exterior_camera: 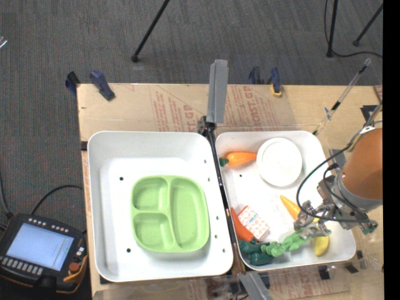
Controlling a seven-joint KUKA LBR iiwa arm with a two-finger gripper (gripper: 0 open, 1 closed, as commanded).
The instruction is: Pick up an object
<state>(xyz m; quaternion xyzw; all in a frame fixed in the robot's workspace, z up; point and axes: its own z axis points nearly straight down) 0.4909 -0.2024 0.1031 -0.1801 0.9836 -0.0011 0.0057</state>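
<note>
One green divided plate (170, 214) lay alone in the left bin (103, 161). The right bin (312, 144) held one orange carrot (240, 159), one white round lid (280, 162), one orange-and-white carton (249, 223), one dark green toy (255, 254), one light green knobbly piece (284, 244) and two yellow pieces (290, 205), the second (320, 246) partly behind the gripper (312, 226). The gripper hung low over the bin's near right corner; I could not tell whether its claw was apart or together.
</note>
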